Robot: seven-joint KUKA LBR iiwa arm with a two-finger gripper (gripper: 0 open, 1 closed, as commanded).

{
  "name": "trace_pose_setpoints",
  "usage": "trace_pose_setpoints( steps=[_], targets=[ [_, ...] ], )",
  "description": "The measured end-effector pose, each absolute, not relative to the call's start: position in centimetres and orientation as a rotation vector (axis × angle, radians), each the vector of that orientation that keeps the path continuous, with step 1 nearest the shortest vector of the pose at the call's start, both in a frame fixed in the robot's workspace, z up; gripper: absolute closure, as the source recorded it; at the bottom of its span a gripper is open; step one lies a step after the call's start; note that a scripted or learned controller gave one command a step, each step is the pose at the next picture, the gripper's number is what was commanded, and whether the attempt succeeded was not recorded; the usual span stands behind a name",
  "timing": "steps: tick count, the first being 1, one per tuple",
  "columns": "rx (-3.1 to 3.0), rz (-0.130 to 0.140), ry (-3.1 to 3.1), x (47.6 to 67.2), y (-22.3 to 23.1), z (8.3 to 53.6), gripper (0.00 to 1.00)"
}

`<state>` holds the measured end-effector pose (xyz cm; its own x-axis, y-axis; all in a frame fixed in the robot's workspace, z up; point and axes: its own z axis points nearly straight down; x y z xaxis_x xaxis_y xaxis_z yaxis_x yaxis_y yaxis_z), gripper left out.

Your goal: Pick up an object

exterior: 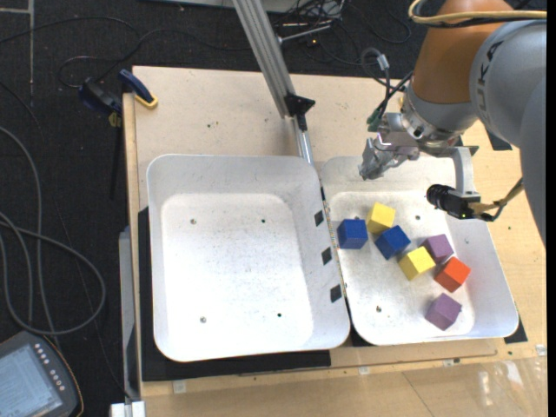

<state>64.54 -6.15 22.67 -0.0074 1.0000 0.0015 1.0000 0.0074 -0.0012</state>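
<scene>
My claw (375, 168) hangs over the right bin's (495, 320) far rim; its grip I cannot tell. Coloured cubes (408, 254) lie below it. Pale wooden bench (217, 111), dark carpet (61, 24) around. I read no writing.

Two white bins (230, 176) are being shown on a pale tan bench (217, 111). In the right bin (486, 320), two blue cubes (352, 233), two yellow cubes (381, 216), two purple cubes (444, 310) and one orange cube (452, 274) are being displayed. The arm (512, 68) is being seen in grey with an orange band (456, 37).
</scene>
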Motion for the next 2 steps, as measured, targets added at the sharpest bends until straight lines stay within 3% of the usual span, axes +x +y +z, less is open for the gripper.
trace_pose_setpoints(
  steps=[2],
  targets=[
    [-2.21, 0.002, -2.227, 59.5, 4.1, 22.6, 1.0]
  ],
)
